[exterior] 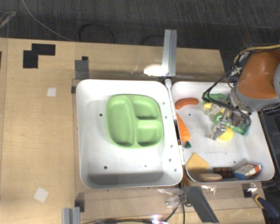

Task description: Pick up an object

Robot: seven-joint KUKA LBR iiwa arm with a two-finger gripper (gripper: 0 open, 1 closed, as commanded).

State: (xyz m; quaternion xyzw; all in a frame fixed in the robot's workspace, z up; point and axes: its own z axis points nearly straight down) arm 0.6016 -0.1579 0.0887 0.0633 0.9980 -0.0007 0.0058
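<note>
While the gripper [220, 130] hangs low in the right bin [261, 139], finger state unclear, a yellow piece [226, 135] sits right under it. Left of that lie open floor, then carrot [183, 129] and sausage [186, 103] by the wall.

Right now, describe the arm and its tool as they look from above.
The arm is bulky and rounded: a grey shell with a broad orange band above the wrist and part of a dark printed marking near the picture's right edge. Black and yellowish cables loop along its left side. The tool is a small metallic assembly with greenish parts, blurred in fine detail.
</note>
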